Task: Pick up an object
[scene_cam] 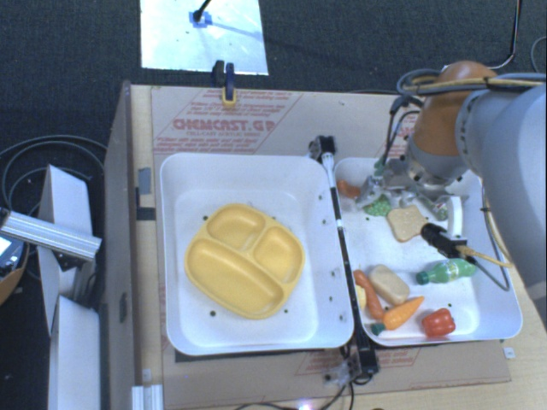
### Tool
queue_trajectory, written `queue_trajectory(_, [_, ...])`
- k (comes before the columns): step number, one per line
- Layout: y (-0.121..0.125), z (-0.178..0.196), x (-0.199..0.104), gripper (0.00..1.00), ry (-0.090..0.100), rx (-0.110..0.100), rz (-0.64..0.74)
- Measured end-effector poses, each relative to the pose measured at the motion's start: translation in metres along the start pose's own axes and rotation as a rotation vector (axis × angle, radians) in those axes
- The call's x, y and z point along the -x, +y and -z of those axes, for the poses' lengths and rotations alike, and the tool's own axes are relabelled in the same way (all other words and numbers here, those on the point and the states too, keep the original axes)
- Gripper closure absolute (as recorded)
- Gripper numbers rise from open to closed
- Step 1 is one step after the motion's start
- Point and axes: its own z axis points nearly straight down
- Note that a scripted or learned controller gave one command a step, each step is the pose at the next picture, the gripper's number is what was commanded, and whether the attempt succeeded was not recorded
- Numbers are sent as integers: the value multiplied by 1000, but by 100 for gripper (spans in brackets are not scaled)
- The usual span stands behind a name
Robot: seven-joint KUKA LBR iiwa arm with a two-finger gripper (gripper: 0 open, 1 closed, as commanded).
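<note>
My gripper is low over the far part of the right bin, under the grey arm with its orange band. A green leafy toy lies just left of the gripper, and a tan bread slice lies right in front of it. Whether either one touches the gripper cannot be made out. A small orange piece sits near the bin's far left corner. Nothing shows as lifted.
The near half of the right bin holds a green bottle, a red pepper, two carrots and a pale bread roll. A yellow divided plate lies in the left bin.
</note>
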Motion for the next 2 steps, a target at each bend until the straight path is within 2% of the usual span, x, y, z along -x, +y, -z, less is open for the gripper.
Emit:
queue_trajectory(1, [0,0,0,0,0,-1,0])
queue_trajectory(2, [1,11,0,100,-1,3,3])
